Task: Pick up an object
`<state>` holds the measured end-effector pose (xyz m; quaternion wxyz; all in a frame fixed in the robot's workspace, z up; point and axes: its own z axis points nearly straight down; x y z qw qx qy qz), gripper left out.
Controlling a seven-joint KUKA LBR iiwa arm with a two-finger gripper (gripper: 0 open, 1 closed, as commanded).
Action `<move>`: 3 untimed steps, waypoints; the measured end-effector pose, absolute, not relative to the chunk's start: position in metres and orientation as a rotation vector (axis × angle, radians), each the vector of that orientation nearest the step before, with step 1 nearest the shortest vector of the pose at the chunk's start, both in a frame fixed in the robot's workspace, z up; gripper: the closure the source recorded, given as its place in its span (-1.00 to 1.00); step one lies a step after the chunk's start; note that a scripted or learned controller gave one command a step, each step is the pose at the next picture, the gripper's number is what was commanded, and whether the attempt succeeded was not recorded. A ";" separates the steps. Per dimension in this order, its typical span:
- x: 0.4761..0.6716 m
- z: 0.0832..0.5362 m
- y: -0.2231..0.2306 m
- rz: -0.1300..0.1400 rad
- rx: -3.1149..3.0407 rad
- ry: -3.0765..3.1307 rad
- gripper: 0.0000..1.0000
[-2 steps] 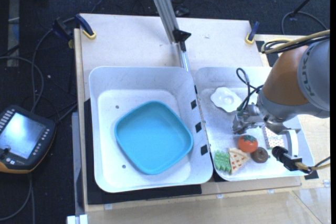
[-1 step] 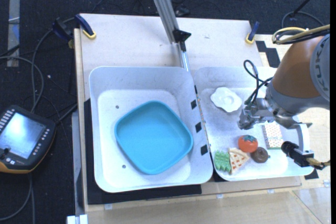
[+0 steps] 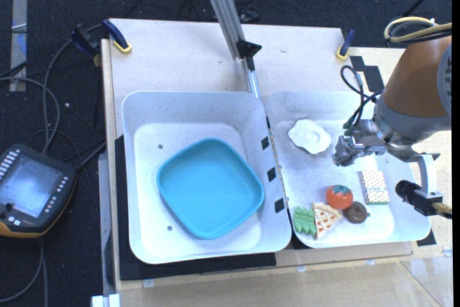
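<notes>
Dark carpet strewn with black cables is seen around a pale surface (image 3: pixel 180 47), and a handheld control tablet (image 3: pixel 32 187) lies at the left edge of the frame. A slanted metal pole (image 3: pixel 223 0) runs down from the top centre toward the seam between two white bins.

The left bin (image 3: pixel 144 118) is occupied by a blue tray (image 3: pixel 208 187). In the right bin (image 3: pixel 302 108) several small things are gathered: a white fried-egg toy (image 3: pixel 310 136) near the upper middle, a red tomato (image 3: pixel 340 195), a brown round piece (image 3: pixel 356 211), a pizza slice (image 3: pixel 325 218) with a green leafy piece (image 3: pixel 304 220) beside it, and a small speckled card (image 3: pixel 374 186) toward the right.

The claw (image 3: pixel 347 152) hangs over the right bin, just right of the egg and above the tomato. Whether it is open or closed cannot be told from this angle, and nothing is seen held in it. The pick is therefore judged not yet done: every object lies in the bin, and a descent, a grip and a lift are left.
</notes>
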<state>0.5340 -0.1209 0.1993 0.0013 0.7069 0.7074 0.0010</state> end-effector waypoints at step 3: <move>0.587 0.248 -0.032 0.001 2.217 2.227 1.00</move>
